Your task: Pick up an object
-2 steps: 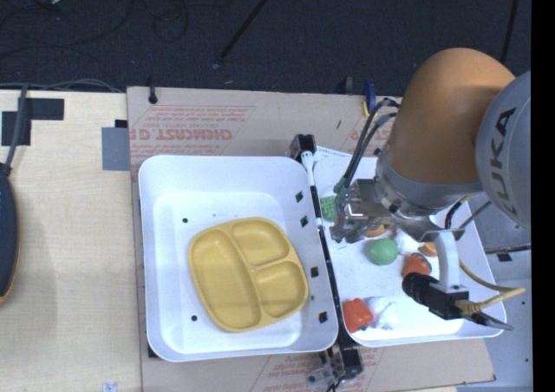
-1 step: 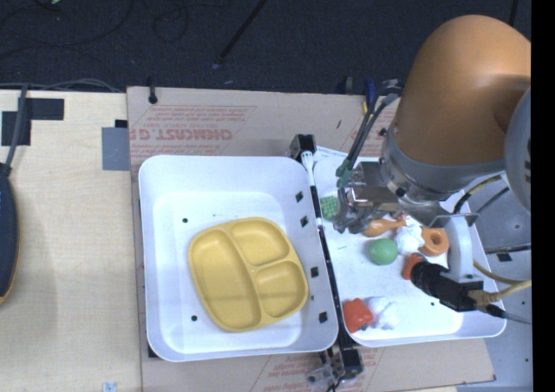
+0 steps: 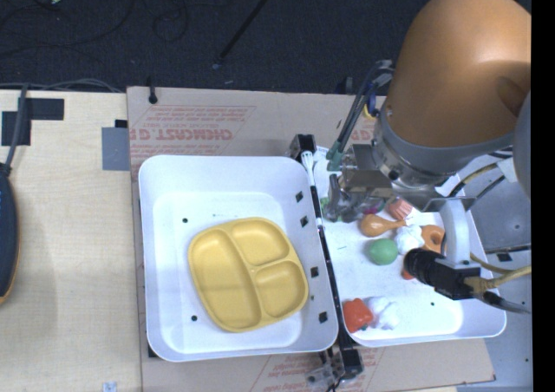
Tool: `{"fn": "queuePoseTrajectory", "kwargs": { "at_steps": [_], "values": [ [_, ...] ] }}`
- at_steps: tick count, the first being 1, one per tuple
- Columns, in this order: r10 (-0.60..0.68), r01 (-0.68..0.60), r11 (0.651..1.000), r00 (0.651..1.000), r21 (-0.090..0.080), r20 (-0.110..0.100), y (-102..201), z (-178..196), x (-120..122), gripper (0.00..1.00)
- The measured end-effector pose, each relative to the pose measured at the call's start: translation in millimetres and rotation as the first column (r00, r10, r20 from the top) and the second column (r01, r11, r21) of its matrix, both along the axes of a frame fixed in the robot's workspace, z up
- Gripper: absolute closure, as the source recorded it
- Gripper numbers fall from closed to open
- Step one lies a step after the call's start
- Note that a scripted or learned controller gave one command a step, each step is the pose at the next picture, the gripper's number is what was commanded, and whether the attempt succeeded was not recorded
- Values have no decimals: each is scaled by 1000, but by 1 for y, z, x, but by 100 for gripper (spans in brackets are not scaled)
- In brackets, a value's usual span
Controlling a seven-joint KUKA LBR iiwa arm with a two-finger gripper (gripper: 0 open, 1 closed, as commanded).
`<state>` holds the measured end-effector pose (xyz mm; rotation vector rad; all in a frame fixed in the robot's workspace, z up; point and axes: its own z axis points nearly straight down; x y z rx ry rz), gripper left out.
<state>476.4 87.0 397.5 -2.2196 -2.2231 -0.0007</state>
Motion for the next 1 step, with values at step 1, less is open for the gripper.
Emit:
{"fn": "queuePoseTrajectory", "kwargs": {
  "at_steps": [1],
  "values": [
    [-11, 11, 1000, 1000, -4, -8, -86, -61, -1, 100]
  ]
}}
